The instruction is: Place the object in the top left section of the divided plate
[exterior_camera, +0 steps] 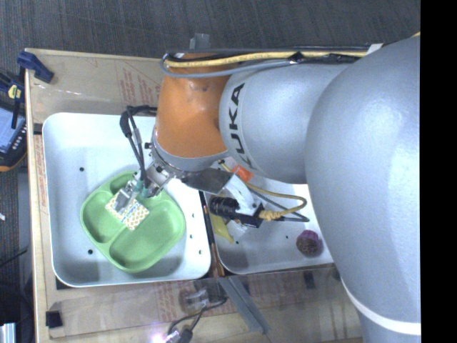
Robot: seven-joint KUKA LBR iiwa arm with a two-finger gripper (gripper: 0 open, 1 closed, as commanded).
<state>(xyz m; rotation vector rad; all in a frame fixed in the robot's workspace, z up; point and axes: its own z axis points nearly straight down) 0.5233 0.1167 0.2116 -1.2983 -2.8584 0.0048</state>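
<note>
A green divided plate (136,243) lies in the left white bin (78,148), tilted diamond-wise. My gripper (137,190) reaches down from the orange-banded wrist over the plate's upper part. A small pale, patterned object (130,211) sits right under the fingertips, over the plate's upper sections near the ridge. The fingers close around its top end. A dark purple round object (309,243) rests in the right bin.
The arm's big grey body covers most of the right bin (271,263). Cables and a black connector (232,211) hang by the wall between the bins. Blue and yellow tools (14,131) lie beyond the bench's left edge.
</note>
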